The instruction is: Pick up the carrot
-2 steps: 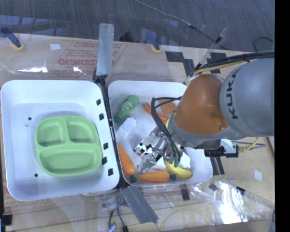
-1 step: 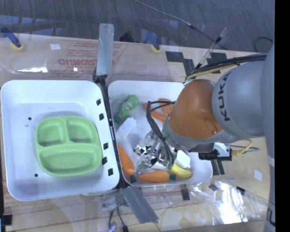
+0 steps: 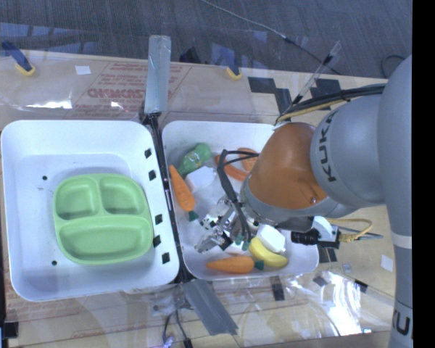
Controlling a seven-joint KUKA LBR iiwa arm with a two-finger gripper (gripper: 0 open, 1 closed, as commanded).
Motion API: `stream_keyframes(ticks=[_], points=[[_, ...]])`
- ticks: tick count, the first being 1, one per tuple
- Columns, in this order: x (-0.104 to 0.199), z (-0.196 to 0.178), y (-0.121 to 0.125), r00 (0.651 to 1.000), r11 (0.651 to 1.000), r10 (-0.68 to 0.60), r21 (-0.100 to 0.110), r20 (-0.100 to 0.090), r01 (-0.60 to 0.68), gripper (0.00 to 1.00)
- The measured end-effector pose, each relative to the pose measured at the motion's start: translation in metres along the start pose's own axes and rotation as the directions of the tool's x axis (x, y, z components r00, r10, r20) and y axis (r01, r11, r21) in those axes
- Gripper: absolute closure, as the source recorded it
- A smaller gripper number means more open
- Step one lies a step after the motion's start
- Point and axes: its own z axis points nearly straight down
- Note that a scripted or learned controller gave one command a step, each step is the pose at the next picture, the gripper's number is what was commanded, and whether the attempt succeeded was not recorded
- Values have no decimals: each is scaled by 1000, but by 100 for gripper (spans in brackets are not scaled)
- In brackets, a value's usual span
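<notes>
Desk: pale wood-coloured desk (image 3: pixel 51 85) under clear plastic sheeting, dark carpet beyond its far edge; two shallow white bins side by side.
Left bin: left bin (image 3: pixel 22 143) holds a green divided plate (image 3: pixel 101 218), three compartments, lying flat near the middle.
Right bin: right bin (image 3: pixel 196 130) holds the toy food and the arm's working end.
Carrot: one carrot (image 3: pixel 181 189) lies near the bin's left wall, pointing away from the camera, just beside a green vegetable (image 3: pixel 196 156). A second carrot (image 3: pixel 232 265) lies along the near wall, touching a yellow banana-like piece (image 3: pixel 267 255). More orange pieces (image 3: pixel 239 170) sit partly hidden behind the wrist.
Arm: grey arm (image 3: pixel 362 151) with orange band reaches in from the right, wrist over the right bin's middle.
Pincer: pincer (image 3: pixel 219 230) is low over the bin floor, between the two carrots, touching neither as far as visible. Finger spacing: cannot tell, metal parts too cluttered.
</notes>
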Motion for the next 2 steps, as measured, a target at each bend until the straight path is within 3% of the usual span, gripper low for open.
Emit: stream_keyframes(ticks=[1, 2], points=[[-66, -11, 45, 972, 972, 235, 10, -6, -235, 0], [-66, -2, 44, 951, 951, 308, -6, 12, -308, 0]])
